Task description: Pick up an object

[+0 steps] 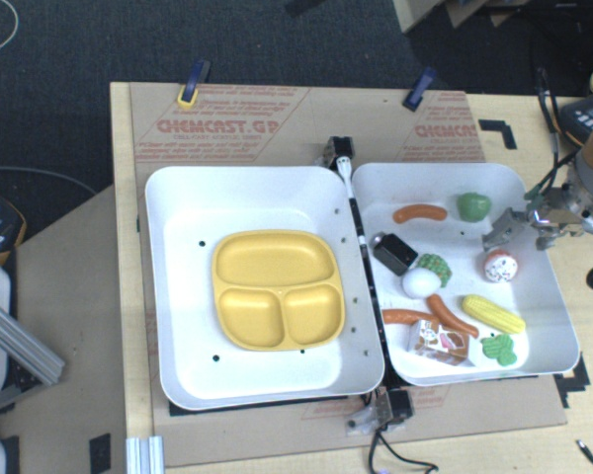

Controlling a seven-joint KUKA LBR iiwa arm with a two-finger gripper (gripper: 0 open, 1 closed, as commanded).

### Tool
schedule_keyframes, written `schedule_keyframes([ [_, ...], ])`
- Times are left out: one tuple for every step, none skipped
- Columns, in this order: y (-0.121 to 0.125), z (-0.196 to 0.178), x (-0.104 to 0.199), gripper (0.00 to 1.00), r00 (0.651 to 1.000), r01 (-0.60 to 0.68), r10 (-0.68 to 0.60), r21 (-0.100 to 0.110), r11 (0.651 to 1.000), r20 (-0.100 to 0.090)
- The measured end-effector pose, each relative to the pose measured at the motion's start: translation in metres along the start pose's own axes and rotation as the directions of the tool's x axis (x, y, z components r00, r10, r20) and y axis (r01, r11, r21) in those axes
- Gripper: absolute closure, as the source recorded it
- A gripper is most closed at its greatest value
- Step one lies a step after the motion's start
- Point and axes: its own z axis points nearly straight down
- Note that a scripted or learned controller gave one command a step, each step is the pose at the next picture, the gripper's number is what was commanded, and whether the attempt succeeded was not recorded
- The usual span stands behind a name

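The gripper (pixel 522 227) hangs over the right rim of the right bin (pixel 544 294), its two grey fingers spread apart with nothing between them; the lower-left finger (pixel 498 235) points down toward a small white-and-red ball (pixel 500 266) lying just below it, though whether the finger touches the ball cannot be told.

Going from the left, the left bin (pixel 178 294) holds a yellow divided plate (pixel 277 289) with one long compartment across the top and two smaller ones below; it sits near the bin's middle. Both bins rest on a brown cardboard-covered surface (pixel 277 117), with a yellow clamp (pixel 189 87) and a blue clamp (pixel 419 89) at its far edge.

In the right bin, a black block (pixel 394 253) lies close to the left wall, with a white egg (pixel 421 282) just beside it and a green broccoli piece (pixel 436 266) touching the egg. Above them a sausage (pixel 419 213) lies apart, and a green pepper (pixel 473 205) sits to its right. Lower down, two more sausages (pixel 447 314) cross near a small printed packet (pixel 438 341). To their right lie a yellow corn cob (pixel 492 314) and, under it, a leafy green toy (pixel 500 349) near the front rim.
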Motion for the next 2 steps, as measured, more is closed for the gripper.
schedule_keyframes([
  [-0.007, 0.049, 0.007, 0.00, 1.000, 0.000, 0.000, 0.000, 1.000, -0.001],
  [-0.008, 0.095, 0.008, 0.00, 1.000, 0.000, 0.000, 0.001, 1.000, -0.001],
])
